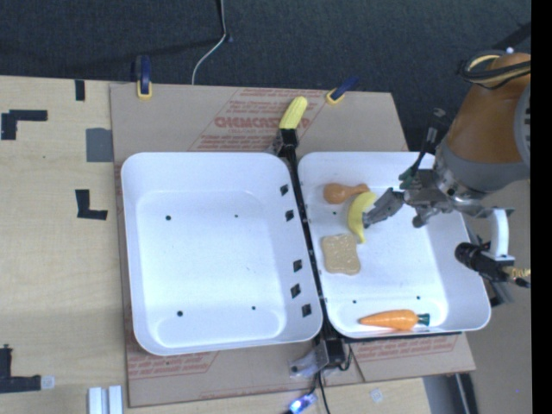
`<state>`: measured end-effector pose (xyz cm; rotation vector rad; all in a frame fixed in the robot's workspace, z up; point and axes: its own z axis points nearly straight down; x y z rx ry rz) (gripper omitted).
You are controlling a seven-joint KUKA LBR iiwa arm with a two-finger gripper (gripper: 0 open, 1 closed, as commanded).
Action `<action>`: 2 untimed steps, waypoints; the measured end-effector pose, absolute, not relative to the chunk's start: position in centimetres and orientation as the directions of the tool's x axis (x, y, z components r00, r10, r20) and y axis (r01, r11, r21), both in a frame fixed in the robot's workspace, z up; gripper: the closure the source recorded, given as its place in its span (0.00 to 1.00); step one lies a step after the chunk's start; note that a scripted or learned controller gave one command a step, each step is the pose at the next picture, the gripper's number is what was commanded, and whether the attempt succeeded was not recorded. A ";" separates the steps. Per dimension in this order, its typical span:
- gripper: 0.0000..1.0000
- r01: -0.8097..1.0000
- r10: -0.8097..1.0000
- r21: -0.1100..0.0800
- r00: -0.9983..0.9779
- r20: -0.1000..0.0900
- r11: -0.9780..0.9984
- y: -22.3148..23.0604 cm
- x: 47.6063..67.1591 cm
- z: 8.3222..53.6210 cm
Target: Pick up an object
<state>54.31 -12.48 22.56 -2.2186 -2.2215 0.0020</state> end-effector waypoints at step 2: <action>1.00 1.000 1.000 0.008 -0.008 0.000 0.008 -6.9 55.3 31.3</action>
